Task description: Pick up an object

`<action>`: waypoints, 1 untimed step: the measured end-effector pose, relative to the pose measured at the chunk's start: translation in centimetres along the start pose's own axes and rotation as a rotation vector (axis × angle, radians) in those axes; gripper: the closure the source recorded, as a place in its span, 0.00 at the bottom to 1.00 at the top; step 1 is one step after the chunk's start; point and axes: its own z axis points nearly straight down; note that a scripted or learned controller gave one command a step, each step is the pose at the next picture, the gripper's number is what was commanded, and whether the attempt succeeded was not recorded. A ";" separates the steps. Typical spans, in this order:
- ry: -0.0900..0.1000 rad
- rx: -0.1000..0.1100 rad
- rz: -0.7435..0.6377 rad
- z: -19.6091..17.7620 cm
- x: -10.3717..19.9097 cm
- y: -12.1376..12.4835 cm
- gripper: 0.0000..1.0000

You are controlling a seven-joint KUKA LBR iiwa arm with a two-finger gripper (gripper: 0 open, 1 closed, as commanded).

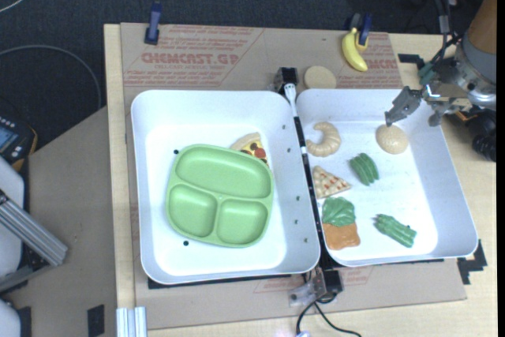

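My gripper [418, 111] hangs over the far right part of the right bin [450, 193], open, with nothing between its fingers. Just below its left finger [401, 106] lies a round beige bun [391, 139]. Further left in that bin is a croissant [324, 138]. A green leafy piece [364, 168], a pizza slice [329, 182], a carrot with green top [340, 222] and a green pod [394, 230] lie nearer the front. The left bin [150, 170] holds a green divided plate [220, 195] and another pizza slice [251, 146] tucked at its far edge.
A toy banana [354, 51] and a beige disc [319, 77] rest on the board behind the right bin. Blue clamps [153, 22] grip the board's far edge. The ridge between the bins [303, 170] runs front to back.
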 end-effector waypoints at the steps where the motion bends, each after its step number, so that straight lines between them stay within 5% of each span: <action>1: -0.001 -0.003 -0.001 -1.1 0.0 0.1 1.00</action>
